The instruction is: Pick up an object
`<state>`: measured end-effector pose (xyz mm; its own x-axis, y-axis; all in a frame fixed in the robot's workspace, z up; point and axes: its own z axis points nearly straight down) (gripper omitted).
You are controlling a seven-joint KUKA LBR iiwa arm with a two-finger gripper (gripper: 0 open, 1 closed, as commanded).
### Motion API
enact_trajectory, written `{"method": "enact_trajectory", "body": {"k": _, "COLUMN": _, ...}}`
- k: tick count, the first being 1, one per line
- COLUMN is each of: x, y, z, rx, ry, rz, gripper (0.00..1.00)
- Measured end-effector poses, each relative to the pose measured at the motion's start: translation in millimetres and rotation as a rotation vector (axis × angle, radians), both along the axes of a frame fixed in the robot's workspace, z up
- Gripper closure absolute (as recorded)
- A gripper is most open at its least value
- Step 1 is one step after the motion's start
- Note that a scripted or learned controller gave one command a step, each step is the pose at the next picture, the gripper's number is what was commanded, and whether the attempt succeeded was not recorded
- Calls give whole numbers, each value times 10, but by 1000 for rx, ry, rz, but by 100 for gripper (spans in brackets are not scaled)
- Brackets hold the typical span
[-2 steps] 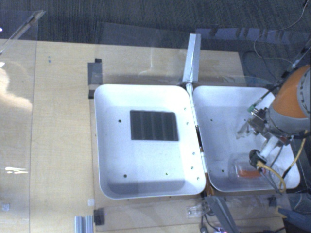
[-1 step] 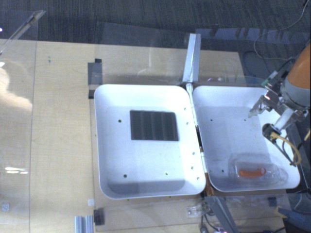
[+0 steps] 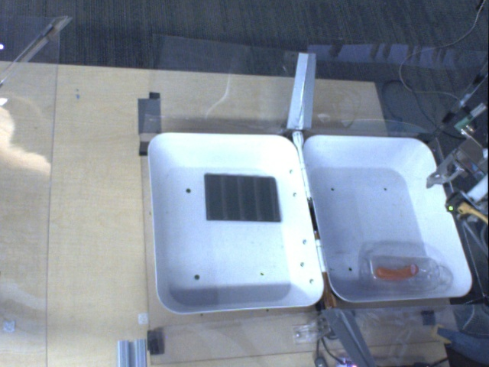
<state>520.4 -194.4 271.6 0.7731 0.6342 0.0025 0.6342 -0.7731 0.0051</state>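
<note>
Bins fill our single overhead view: the left bin has a dark ribbed panel set in its floor, and the right bin holds a clear plastic object with an orange piece inside, lying near its front right corner. We judge a good pick needs a descent centred over that object, clear of the bin wall. The gripper sits at the right edge, touching nothing; we cannot tell how far it is open.

Left bin: floor open apart from a flat dark ribbed pad. Right bin: open except near corner, occupied by what appears to be a clear container. Upright metal post obstructs the far junction.
</note>
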Motion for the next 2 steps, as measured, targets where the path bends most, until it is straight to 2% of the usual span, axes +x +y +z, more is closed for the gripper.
{"method": "enact_trajectory", "body": {"k": 1, "x": -52, "y": 339, "z": -1365, "rx": 4, "ry": -4, "rz": -246, "gripper": 0}}
{"method": "enact_trajectory", "body": {"k": 2, "x": -106, "y": 376, "z": -1822, "rx": 2, "ry": -6, "rz": 30, "gripper": 0}}
